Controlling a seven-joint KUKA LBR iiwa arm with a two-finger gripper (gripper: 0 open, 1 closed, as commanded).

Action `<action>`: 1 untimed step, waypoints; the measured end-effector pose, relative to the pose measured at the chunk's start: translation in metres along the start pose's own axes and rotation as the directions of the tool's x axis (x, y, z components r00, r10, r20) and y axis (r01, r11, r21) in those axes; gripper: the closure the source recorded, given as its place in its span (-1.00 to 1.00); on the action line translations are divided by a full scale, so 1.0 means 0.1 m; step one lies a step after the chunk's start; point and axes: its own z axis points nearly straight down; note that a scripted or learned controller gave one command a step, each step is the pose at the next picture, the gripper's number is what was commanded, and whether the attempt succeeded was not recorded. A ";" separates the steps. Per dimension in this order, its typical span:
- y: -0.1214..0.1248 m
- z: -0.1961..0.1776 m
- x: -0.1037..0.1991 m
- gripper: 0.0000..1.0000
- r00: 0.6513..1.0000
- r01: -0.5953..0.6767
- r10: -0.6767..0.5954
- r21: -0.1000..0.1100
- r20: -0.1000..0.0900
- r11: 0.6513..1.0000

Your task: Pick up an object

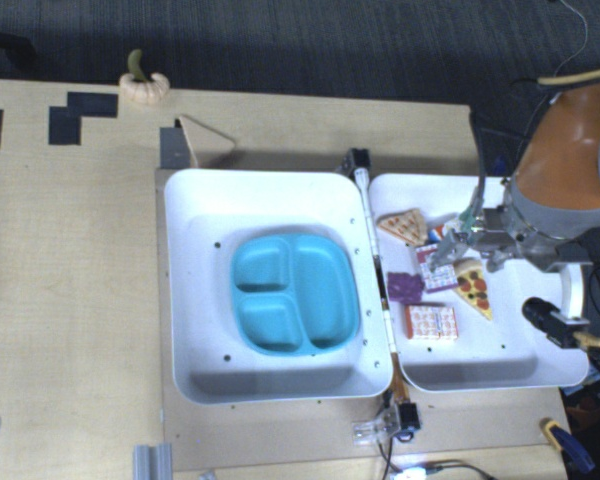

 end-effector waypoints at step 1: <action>0.14 0.90 -0.10 -1.00 1.000 -0.003 0.003 0.002 0.000 1.000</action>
